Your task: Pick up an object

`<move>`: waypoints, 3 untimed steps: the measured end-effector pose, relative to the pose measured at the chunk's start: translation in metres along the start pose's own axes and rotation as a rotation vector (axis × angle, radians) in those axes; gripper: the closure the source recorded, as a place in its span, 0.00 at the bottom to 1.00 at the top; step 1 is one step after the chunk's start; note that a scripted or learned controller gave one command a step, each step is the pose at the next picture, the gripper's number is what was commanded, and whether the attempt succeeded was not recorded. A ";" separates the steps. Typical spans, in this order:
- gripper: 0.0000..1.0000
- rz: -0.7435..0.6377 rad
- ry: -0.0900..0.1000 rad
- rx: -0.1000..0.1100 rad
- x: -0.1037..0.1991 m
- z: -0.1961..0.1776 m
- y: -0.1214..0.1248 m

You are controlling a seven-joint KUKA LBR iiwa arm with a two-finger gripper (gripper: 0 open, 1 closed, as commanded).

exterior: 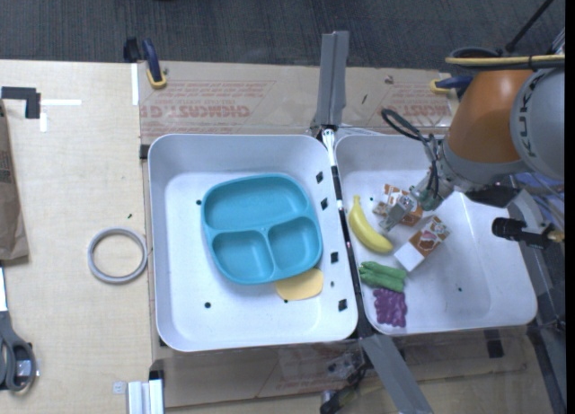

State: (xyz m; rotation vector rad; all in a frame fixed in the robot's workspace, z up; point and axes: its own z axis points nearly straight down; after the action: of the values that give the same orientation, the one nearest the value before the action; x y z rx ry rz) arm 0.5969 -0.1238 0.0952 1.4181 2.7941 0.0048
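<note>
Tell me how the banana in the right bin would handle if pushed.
The banana looks like a smooth, rigid toy, so it would probably slide rather than bend. Its curved shape suggests it may pivot or spin when nudged. Lying flat, it seems unlikely to tip.

We see a robotics lab bench: a pale wooden top [63, 188] under a taped-down cardboard sheet [234, 98], far left of the gripper [409, 206]. Two white bins [162, 251] hold toy food below and left of it; a tape roll [118, 254] and scissors [16, 358] lie far left.
</note>
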 end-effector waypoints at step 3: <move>0.00 0.451 0.002 0.008 -0.055 0.003 0.032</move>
State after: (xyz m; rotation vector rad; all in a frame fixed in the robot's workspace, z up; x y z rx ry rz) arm 0.6548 -0.1494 0.0923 2.0106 2.4114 -0.0013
